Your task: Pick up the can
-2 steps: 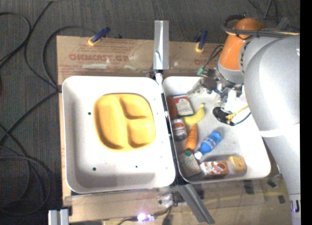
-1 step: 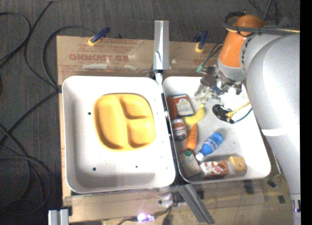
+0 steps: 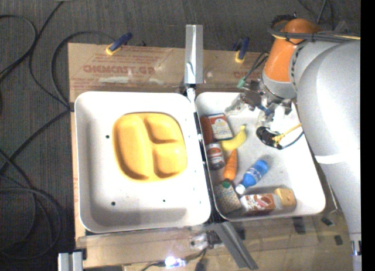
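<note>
The arm [image 3: 334,105] hides the right bin's [image 3: 304,164] far right corner.

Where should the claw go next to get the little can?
Probably toward the view's left and lower edge, to hang above the can. The claw sits near the right bin's far edge, apart from the can, which lies by the wall between the bins, with a banana and a carrot close beside it.

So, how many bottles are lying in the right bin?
2. The blue water bottle lies near the middle of the right bin, tilted. The brown-capped bottle lies along the front wall, just below it. Others may be hidden under the clutter.
</note>
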You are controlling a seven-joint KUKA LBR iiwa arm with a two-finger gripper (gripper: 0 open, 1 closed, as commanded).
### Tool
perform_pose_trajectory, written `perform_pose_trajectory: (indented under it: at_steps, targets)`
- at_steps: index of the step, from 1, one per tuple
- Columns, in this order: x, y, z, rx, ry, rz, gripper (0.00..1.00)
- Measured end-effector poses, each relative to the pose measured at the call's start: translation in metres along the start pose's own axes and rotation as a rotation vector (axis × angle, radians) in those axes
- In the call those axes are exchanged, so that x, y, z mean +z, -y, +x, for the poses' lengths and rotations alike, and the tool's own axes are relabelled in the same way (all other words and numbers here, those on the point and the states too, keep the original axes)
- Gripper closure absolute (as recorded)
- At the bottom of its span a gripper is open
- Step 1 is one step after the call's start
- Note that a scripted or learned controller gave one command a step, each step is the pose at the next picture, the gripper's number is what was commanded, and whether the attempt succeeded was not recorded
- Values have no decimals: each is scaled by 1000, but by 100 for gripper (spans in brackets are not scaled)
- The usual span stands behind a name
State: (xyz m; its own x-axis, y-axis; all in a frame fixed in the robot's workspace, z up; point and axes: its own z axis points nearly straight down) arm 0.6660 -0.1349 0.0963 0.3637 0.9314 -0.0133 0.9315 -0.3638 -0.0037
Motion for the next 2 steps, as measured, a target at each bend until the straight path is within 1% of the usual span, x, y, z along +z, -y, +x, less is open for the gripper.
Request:
perform_pose_trajectory:
  at_steps: [1,2]
  targets:
    - [8,9,34,-347,-9,-12,0]
    - [-2,9,34,-346,-11,-12,100]
